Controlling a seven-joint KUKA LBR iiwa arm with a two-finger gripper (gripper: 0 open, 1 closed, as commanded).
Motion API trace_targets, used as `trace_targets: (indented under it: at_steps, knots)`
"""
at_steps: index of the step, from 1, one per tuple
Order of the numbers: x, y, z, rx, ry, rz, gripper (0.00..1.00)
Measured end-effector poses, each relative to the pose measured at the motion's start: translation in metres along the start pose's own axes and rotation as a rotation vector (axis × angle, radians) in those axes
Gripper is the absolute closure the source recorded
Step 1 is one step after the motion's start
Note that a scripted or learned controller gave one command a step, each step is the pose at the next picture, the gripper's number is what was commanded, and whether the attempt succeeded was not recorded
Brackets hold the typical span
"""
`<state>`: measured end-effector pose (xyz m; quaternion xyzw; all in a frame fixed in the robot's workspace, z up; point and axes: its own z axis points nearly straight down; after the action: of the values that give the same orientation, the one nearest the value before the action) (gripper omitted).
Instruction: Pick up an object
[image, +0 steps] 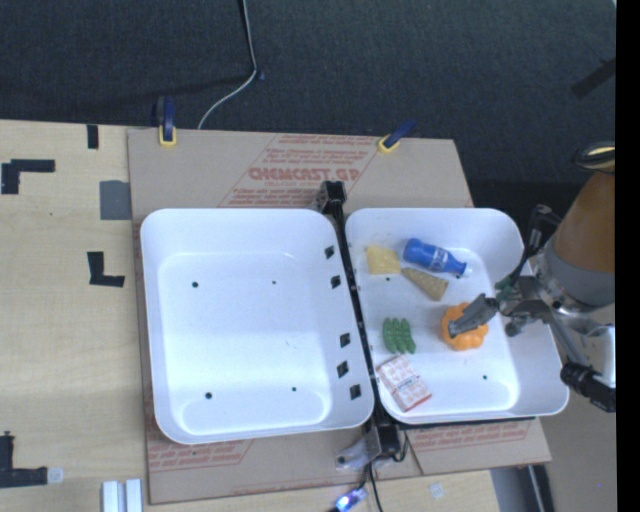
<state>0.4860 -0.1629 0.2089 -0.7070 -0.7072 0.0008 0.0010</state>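
Observation:
The right bin (500, 232) holds several small objects: a blue bottle (434, 257), a yellow block (382, 261), a tan wedge (430, 285), a green ridged piece (398, 335), an orange object (464, 330) and a red-and-white packet (402, 381). My gripper (470, 318) reaches in from the right, low over the orange object. A dark finger (473, 313) lies across the top of that object. From this slant I cannot make out whether anything sits between the fingers.
The left bin (160, 290) lies beside the right one, split from it by a black clip-lined divider (345, 300). Both rest on a cardboard sheet (300, 165). The arm's grey and orange body (585, 250) stands over the right bin's right rim.

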Motion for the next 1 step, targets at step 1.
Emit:
trace_targets:
  at_steps: [1]
  knots:
    - [-0.0300,0.0448,0.1298,-0.005,-0.004,-0.001,0.00]
